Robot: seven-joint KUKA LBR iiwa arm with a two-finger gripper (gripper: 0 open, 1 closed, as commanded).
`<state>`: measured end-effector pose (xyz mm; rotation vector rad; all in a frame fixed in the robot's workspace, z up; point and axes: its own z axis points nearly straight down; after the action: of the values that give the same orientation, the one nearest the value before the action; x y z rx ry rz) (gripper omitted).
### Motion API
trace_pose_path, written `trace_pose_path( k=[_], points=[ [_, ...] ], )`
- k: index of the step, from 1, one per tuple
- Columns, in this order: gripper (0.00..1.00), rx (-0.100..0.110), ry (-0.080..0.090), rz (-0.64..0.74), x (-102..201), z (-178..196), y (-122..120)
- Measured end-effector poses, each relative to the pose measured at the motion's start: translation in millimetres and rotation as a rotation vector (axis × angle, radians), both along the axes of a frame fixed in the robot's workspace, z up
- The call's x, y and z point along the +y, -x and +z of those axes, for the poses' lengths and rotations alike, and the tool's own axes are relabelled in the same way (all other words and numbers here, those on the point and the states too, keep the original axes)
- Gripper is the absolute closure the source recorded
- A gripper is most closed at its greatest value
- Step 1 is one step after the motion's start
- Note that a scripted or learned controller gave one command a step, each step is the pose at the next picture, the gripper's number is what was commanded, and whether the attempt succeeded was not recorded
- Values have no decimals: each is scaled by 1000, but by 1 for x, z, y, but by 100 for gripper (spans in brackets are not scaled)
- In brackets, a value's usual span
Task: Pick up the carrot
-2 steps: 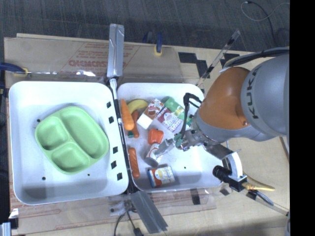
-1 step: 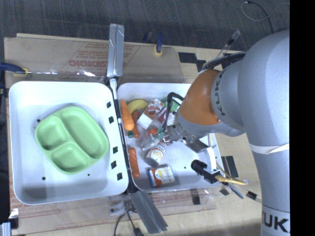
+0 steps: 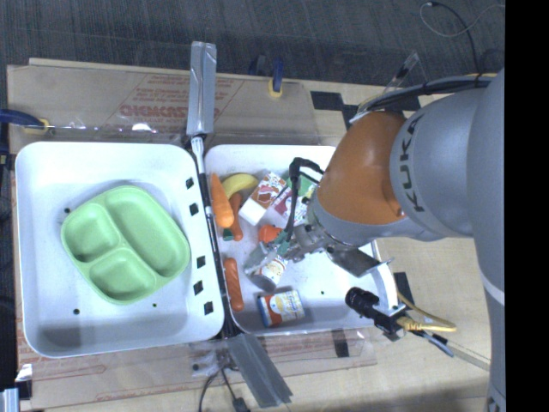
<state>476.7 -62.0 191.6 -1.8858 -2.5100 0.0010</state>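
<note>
While the two-finger gripper point(image 3: 287, 245), its opening impossible to tell, hovers amid clutter, the long orange plastic carrot point(image 3: 222, 202) lies leftward of it, apparently lengthwise along the bin wall.

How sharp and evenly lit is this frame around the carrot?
Camera view: the carrot reads crisp against the right bin; lighting is even and soft, with a faint shadow in the left bin's lower corner; the arm looms large and slightly soft near the lens.

Green divided plate point(image 3: 126, 243) in left bin point(image 3: 34, 230); banana point(image 3: 238, 182) opposite.
</note>
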Motion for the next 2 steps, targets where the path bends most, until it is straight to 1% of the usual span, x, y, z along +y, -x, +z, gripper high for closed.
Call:
trace_pose_path(
  k=[1,2],
  points=[
    [0,1,1,43,-48,-15,-29],
    [0,1,0,42,-68,-101,-51]
  ],
)
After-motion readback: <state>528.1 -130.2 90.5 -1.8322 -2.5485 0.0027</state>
